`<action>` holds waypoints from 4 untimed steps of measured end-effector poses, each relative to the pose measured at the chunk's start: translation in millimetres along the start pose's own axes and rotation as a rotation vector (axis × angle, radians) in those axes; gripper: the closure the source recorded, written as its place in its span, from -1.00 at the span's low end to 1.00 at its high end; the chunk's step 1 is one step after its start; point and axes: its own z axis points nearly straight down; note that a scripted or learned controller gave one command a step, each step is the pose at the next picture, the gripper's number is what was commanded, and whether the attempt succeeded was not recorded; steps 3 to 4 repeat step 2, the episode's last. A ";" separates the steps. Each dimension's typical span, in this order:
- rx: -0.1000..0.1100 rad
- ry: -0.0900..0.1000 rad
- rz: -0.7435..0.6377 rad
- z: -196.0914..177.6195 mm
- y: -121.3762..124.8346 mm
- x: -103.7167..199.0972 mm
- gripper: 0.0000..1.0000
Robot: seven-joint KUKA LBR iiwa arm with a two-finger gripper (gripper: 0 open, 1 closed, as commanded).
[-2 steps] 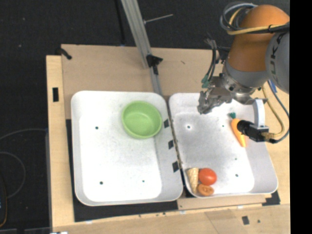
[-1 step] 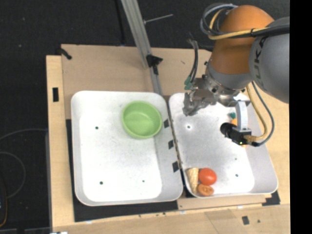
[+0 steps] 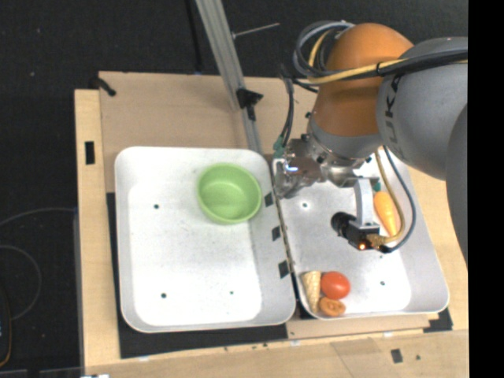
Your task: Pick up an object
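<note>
- I judged the step to be the approach. The gripper [image 3: 288,175] sat low at the 10 o'clock corner of the right bin [image 3: 394,282], close against the wall shared with the left bin [image 3: 181,274], and I saw nothing held in it.
- I could not tell whether the gripper was apart or together, because the wrist and the arm [image 3: 425,93] above it covered most of it.
- The things I could pick were well apart from the gripper. A tomato [image 3: 335,284] lay at 7 o'clock in the right bin, with a pale wedge [image 3: 313,287] touching it at its 9 o'clock and an orange slice [image 3: 331,307] just beside it at 6 o'clock.
- What looked like a carrot [image 3: 384,209] lay at about 2 o'clock in that bin, partly crossed by cabling.
- A green bowl [image 3: 228,194] stood upright at 1 o'clock in the left bin.
- To my mind the next move called for shifting over one of these, most likely toward the 7 o'clock cluster, before descending.
- Anything under the wrist was hidden from me, and the wedge and slice were too small to name surely.
</note>
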 end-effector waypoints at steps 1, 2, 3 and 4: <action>0.001 0.000 -0.004 9.3 -18.0 45.4 1.00; 0.000 0.002 0.000 9.1 -17.5 44.0 -1.00; 0.000 0.002 0.000 9.1 -17.5 44.0 -1.00; 0.000 0.002 0.000 9.1 -17.5 44.0 -1.00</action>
